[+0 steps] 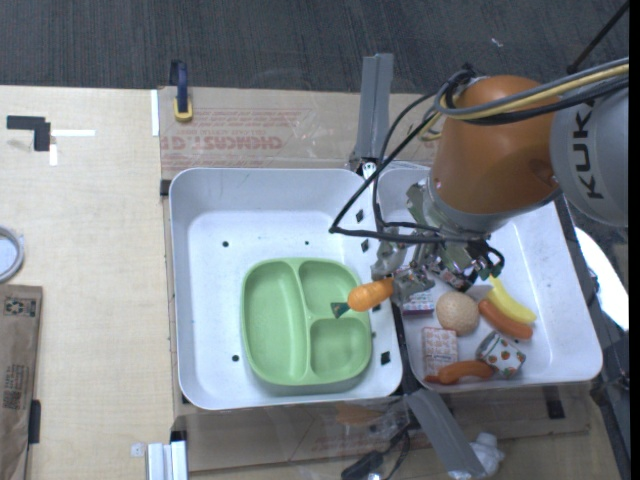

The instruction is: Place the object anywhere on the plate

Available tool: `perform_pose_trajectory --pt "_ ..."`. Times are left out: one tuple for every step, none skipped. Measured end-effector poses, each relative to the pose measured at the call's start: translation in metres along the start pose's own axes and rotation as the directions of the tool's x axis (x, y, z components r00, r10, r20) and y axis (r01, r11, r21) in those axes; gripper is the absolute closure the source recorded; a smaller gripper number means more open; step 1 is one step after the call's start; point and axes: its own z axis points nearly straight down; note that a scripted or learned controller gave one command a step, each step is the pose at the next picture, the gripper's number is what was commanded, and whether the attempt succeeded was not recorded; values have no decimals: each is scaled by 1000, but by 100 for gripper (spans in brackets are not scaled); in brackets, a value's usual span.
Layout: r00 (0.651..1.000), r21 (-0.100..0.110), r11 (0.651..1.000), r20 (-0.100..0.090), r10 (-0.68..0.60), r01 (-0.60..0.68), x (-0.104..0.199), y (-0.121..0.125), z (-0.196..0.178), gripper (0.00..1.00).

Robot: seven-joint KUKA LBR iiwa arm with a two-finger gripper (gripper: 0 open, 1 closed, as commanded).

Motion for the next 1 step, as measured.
perform_pose_trajectory --pt "1000 0 1000 0 0 0 0 0 0 0"
